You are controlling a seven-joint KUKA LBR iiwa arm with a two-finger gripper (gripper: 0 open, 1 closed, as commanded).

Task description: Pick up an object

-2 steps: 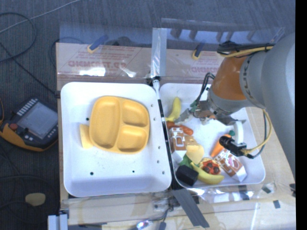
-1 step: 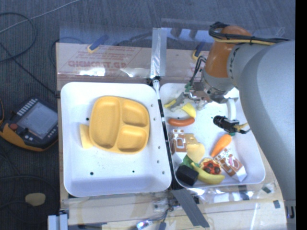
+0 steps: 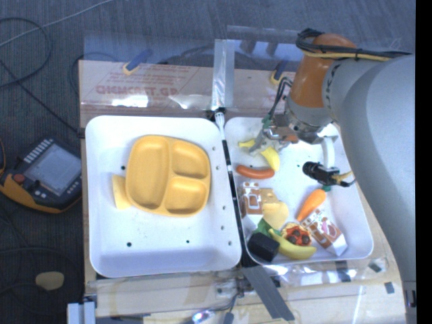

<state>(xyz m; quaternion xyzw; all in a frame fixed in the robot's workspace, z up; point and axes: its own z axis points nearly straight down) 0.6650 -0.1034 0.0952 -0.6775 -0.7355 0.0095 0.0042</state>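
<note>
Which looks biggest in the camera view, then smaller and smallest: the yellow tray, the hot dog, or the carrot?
1. Yellow divided tray, by far the biggest.
2. Hot dog and carrot look about the same size, too close to rank.

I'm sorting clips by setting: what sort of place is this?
Most likely a robotics lab bench: two white bins of toy food such as a carrot, a handheld control pendant on the carpet, and cables.

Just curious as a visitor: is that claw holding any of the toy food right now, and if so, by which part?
Cannot be told: the claw sits right over a small yellow piece, but its grip is unclear.
</note>
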